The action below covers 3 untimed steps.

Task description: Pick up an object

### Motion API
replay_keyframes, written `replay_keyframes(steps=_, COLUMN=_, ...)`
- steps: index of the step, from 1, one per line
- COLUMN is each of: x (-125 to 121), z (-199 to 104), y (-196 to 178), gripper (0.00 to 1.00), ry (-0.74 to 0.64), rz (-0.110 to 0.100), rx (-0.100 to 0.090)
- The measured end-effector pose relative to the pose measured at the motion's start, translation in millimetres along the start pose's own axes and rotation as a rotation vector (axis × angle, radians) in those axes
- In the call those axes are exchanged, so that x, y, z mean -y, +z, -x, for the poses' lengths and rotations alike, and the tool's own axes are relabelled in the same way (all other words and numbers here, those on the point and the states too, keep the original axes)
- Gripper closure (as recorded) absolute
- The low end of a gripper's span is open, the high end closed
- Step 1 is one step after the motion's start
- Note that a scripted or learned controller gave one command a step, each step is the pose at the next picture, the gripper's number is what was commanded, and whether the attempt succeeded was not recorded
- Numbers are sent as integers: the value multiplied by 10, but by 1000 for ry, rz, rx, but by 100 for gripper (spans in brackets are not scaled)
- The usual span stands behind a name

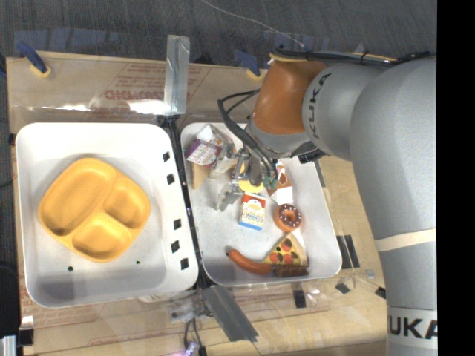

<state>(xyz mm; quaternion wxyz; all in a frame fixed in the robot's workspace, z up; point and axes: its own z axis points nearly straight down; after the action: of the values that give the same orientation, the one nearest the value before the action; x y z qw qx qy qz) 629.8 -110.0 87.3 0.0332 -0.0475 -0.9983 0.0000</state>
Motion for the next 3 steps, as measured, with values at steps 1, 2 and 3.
replay_keyframes(steps=1, x=675, z=-624, y=-12, gripper=0, ry=205, rz=10, rx=67)
replay_keyframes(steps=2, x=404, z=-500, y=-20, gripper=0, ry=229, rz=12, rx=68)
replay_keyframes(steps=3, x=587, z=-1106, y=29, gripper=0, ry=358, rz=16, rx=64)
